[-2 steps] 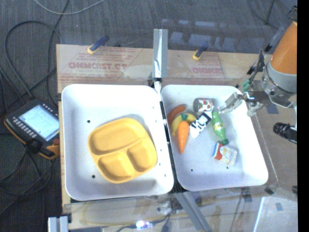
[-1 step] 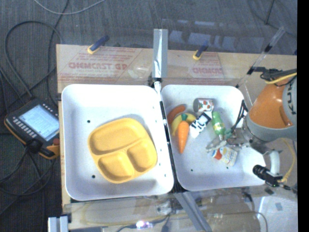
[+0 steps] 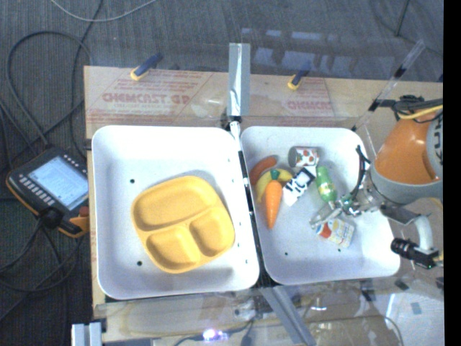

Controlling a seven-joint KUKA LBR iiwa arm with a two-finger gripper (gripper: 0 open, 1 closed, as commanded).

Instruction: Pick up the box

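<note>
A small white box with black print (image 3: 297, 185) lies tilted near the middle of the right bin (image 3: 374, 262). It touches a yellow toy banana (image 3: 282, 176) and an orange carrot (image 3: 272, 202). My gripper (image 3: 338, 209) reaches in from the right, low over the bin floor. It is to the right of the box and apart from it. It sits just above a crumpled white packet with red and orange print (image 3: 338, 231). The grey arm with its orange band (image 3: 405, 156) rises over the bin's right wall.
A green bottle (image 3: 325, 184) lies between the box and the gripper. A small printed can (image 3: 305, 154) and a red item (image 3: 262, 167) sit at the back of the right bin. The left bin (image 3: 115, 265) holds a yellow divided tray (image 3: 183, 223). A teach pendant (image 3: 49, 186) lies off the bench at left.
</note>
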